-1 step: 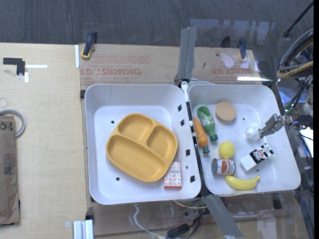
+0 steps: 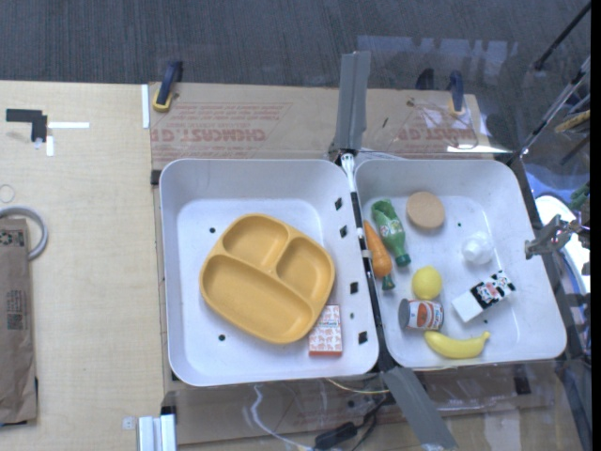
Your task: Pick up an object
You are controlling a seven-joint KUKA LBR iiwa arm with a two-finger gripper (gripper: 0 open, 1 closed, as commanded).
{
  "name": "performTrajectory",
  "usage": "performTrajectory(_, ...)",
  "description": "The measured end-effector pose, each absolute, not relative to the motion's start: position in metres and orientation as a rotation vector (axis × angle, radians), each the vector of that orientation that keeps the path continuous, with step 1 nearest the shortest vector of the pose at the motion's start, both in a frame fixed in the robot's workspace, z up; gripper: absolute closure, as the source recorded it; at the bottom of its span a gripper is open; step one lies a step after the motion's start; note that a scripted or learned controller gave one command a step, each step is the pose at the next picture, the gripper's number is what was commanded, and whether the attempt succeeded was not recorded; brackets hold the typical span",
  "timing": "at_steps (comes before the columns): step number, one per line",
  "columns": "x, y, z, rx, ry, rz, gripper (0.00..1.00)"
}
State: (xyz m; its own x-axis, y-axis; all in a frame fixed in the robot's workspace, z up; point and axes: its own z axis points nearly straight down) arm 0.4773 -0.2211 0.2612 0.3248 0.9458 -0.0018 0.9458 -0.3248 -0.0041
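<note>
The right bin (image 2: 498, 181) holds several small items. A green bottle (image 2: 390, 231) lies beside an orange carrot (image 2: 378, 252) along the bin's left wall. A tan round disc (image 2: 425, 210) sits near the back, with a small white object (image 2: 476, 248) to its right. Toward the front are a yellow lemon (image 2: 427, 282), a small can (image 2: 422, 315), a banana (image 2: 456, 344) and a black-and-white carton (image 2: 484, 295). In the left bin (image 2: 188, 195), a yellow divided plate (image 2: 268, 277) lies flat, and a red-and-white box (image 2: 326, 332) sits by its front right corner.
Cardboard (image 2: 244, 125) lies behind the bins, held by two clamps (image 2: 169, 85) (image 2: 456, 87). A brown paper bag (image 2: 14, 318) rests on the wooden bench at far left. A metal bracket (image 2: 549, 236) juts in by the right bin's right rim.
</note>
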Motion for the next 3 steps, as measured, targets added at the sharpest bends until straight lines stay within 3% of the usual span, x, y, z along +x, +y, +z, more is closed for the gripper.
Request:
performTrajectory(1, 0.478, -0.221, 0.269, -2.554, -1.824, 0.009, 1.0)
performTrajectory(2, 0.5, -0.203, 0.344, -2.711, -1.587, 0.007, 1.0)
performTrajectory(3, 0.509, -0.211, 0.44, -2.692, -1.618, 0.008, 1.0)
